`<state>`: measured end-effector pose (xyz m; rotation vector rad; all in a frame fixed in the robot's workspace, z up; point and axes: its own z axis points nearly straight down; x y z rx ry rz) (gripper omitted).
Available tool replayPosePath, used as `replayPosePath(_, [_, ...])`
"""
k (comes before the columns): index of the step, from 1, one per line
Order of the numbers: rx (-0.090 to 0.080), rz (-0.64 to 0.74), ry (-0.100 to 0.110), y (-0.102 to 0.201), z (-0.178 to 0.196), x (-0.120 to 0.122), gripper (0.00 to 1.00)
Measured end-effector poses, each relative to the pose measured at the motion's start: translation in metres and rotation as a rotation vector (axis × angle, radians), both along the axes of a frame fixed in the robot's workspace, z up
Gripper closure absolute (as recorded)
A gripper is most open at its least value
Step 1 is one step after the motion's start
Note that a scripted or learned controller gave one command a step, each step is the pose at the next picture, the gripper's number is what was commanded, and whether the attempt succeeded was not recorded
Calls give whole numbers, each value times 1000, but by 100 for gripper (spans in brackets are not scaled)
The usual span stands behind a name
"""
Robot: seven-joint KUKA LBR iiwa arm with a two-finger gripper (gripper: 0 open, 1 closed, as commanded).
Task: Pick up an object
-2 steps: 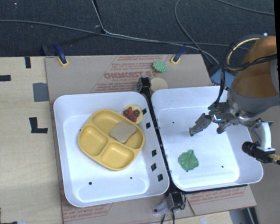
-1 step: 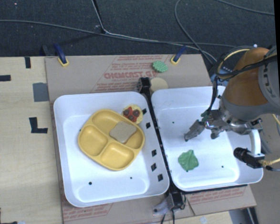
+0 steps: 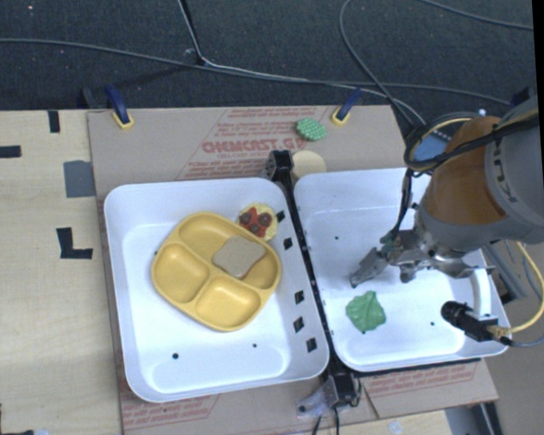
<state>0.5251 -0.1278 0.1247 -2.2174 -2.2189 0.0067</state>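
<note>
I see a crumpled green lump [image 3: 365,311] lying lower center in the right bin [image 3: 407,349]; my end effector [image 3: 367,271] hovers just above it, fingers spread, holding nothing.

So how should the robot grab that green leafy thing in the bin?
Probably from straight above, pinching across the green leaf's narrower middle. It lies flat and crinkly on the right bin floor with open space all round, and the gripper hangs just above it.

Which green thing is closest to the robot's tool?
The green lump in the right bin, just below the tool. The other green piece lies on the cardboard beyond both bins.
</note>
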Motion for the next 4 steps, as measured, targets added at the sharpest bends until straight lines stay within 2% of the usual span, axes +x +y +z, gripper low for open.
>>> replayPosePath(1, [-2, 0, -6, 0, -41, 0, 0])
replayPosePath(2, [-3, 1, -9, 0, -29, 1, 100])
replayPosePath(3, [-1, 1, -10, 1, 32, -3, 100])
replayPosePath(4, [-2, 2, -12, 8, 91, 4, 100])
